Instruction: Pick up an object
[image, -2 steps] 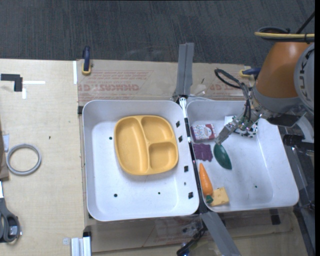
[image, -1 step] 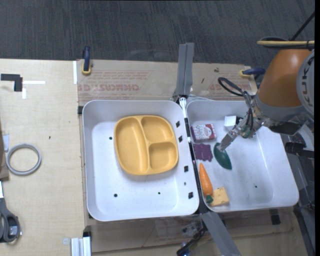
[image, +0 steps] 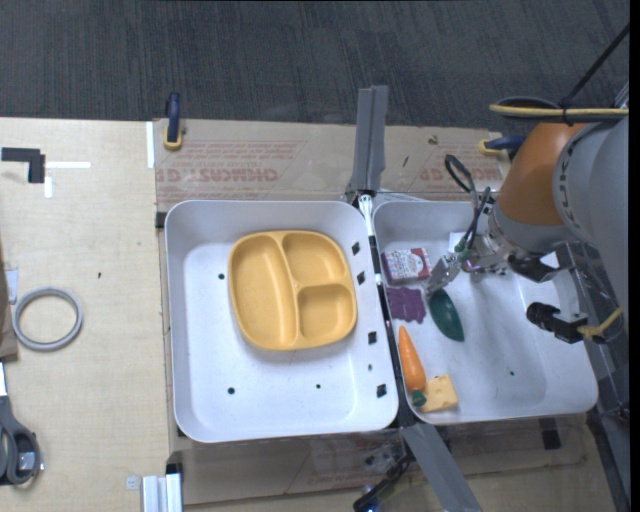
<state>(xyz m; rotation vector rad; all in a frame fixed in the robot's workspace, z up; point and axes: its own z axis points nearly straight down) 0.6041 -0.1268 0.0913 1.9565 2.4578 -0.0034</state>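
- While the grey arm (image: 590, 190) reaches in from the right, its gripper (image: 447, 272) hangs low over the right bin (image: 520, 385), just above a dark green vegetable (image: 447, 315).
- Whether the gripper is open or closed cannot be told from this angle, and nothing is visibly held.
- Beside the green piece lie a purple block (image: 405, 304) and a small red-and-white carton (image: 405, 263), near the bin's left wall.
- Nearer the front edge, a carrot (image: 410, 360) touches a yellow cheese wedge (image: 438, 393).
- A yellow divided plate (image: 293, 289) sits alone in the left bin (image: 200, 390).
- A tape roll (image: 44, 319) rests on the bench (image: 90, 240), well apart.
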